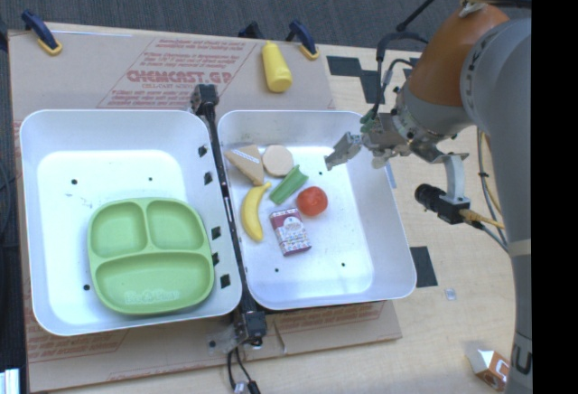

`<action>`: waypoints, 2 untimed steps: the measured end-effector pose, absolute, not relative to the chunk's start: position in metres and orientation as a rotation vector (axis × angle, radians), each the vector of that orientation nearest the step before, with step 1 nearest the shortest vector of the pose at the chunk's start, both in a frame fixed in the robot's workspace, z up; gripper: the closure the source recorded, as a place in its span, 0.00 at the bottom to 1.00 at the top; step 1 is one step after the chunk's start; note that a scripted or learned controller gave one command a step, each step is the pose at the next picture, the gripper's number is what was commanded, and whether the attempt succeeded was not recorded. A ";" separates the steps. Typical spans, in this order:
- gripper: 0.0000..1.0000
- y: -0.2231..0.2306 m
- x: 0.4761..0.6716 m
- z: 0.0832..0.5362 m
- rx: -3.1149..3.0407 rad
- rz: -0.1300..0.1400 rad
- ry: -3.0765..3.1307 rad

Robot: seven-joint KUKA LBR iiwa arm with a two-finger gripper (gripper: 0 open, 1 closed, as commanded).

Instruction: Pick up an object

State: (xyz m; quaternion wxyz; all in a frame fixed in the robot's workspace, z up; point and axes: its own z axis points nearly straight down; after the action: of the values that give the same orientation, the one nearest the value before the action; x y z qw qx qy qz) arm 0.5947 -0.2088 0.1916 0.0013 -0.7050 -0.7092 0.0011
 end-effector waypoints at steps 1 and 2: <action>0.00 -0.191 0.526 0.097 -2.210 0.005 -2.226; 1.00 -0.192 0.527 0.108 -2.206 0.005 -2.231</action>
State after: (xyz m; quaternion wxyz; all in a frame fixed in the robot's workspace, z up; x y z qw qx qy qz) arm 0.5275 -0.1917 0.1080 0.0020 -0.7031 -0.7111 0.0017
